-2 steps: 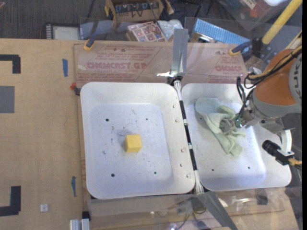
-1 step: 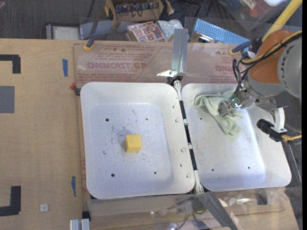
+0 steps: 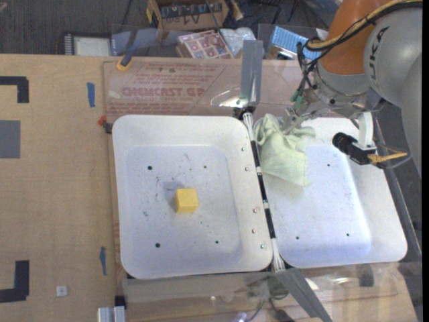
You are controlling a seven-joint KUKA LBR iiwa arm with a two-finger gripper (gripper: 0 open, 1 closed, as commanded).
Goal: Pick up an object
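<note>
The end effector [image 3: 295, 113] sat at the top of the cloth [image 3: 283, 154], which lay draped in the right bin [image 3: 348, 247] against the divider, apparently pinching a fold, so thin, limp fabric could have slipped free on lifting.

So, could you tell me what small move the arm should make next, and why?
Probably a slow, straight lift. The gripper sits at the top edge of the pale green cloth in the right bin, and the cloth looks bunched up toward it. Whether it is truly gripped cannot be told; a short rise would show. The yellow block lies far off in the left bin.
</note>
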